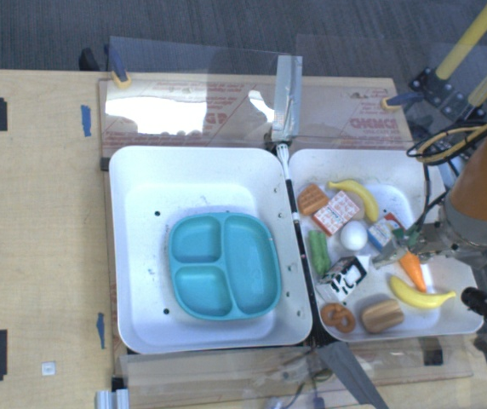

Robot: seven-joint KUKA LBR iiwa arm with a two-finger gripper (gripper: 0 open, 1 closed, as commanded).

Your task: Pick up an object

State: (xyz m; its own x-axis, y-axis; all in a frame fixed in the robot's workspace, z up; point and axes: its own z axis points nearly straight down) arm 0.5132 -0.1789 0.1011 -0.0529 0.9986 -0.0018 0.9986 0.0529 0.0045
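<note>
Camera view shows the claw (pixel 394 252) just beside the carrot (pixel 411 270), its opening impossible to tell.

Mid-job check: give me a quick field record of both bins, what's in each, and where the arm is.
left bin: teal tray with three compartments
right bin: toy foods, crowded
bananas: one at back, one at front right
carrot: just behind the front banana
front edge: donut, bun
middle: white ball, green pod
arm: over the bin's right side
hand: cannot tell
</note>
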